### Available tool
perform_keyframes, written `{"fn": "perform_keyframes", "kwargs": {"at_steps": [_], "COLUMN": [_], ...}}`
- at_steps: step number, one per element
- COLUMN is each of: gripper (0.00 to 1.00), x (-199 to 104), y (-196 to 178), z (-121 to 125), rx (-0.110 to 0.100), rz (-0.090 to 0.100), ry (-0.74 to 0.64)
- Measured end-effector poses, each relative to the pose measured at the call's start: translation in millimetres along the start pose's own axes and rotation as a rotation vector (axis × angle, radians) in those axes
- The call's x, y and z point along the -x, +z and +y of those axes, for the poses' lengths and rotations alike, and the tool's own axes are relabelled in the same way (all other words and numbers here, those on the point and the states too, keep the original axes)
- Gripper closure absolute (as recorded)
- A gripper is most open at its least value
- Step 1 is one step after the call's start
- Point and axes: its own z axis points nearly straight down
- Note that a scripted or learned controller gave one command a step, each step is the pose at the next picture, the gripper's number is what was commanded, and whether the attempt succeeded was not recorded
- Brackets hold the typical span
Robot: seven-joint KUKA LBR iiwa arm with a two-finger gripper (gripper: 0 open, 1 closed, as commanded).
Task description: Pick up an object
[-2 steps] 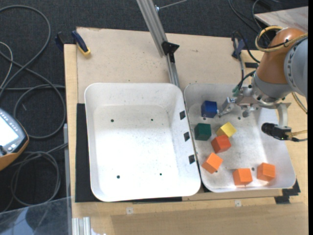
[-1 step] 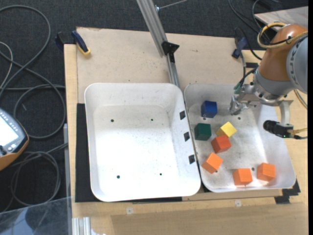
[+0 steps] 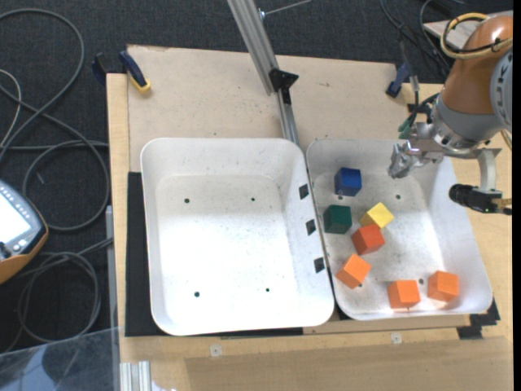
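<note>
The arm enters from the upper right of the frame, its orange band above a grey wrist. The gripper (image 3: 400, 163) hangs over the upper part of the right bin (image 3: 464, 243), near its back rim; no block sits between its tips, and how far they are spread cannot be told from this angle.

All the blocks lie in the right bin. A blue cube (image 3: 348, 181) sits nearest the gripper, to its lower left and apart from it. Below it a dark green cube (image 3: 338, 218) rests just beside a yellow cube (image 3: 378, 215), which touches a red-orange cube (image 3: 368, 239) beneath it. Lower still lies an orange cube (image 3: 352, 270), and along the front wall two more orange cubes (image 3: 403, 293) (image 3: 444, 285) sit close together.

The left bin (image 3: 163, 169) fills the middle of the frame, its floor speckled. No brand or writing can be read on any block or bin.
</note>
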Motion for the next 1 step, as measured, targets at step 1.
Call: {"fn": "perform_keyframes", "kwargs": {"at_steps": [1], "gripper": [1.0], "x": [-0.1], "y": [-55.1], "z": [2.3], "rx": [0.001], "rz": [-0.001], "ry": [0.0]}}
